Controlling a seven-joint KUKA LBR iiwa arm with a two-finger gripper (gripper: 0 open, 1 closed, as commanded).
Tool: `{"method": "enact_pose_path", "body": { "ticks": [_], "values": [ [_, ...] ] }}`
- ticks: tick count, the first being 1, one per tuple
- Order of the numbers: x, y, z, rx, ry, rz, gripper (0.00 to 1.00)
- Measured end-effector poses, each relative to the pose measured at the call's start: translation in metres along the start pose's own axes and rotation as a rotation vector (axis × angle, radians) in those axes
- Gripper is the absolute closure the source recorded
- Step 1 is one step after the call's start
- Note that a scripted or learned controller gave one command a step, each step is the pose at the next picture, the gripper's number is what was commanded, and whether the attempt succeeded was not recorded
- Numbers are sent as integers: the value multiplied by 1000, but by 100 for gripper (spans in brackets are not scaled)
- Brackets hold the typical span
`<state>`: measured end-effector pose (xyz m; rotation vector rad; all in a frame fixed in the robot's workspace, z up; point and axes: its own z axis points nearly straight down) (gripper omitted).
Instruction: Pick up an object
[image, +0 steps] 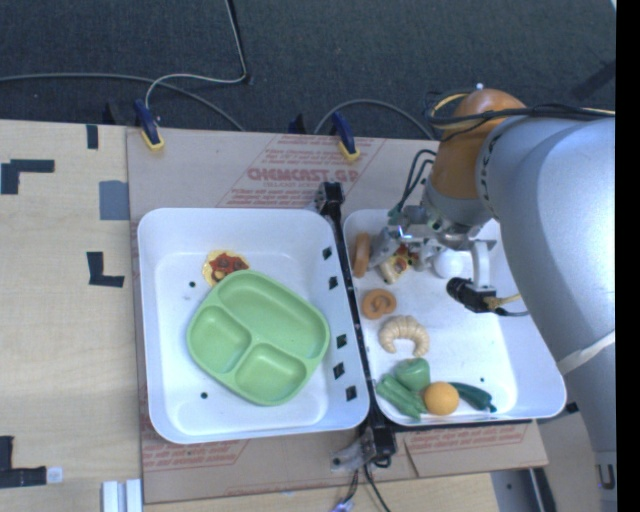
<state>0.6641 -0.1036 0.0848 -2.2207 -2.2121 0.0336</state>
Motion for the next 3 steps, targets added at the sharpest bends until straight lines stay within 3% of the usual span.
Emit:
{"method": "enact_pose_path", "body": {
  "ticks": [1,2,3],
  "values": [
    [1,-2,-8,9,3,2,100],
    [90,-33,-100,-21,11,-7,100],
    [89,-34,-100,-19,11,-6,0]
  ]
}}
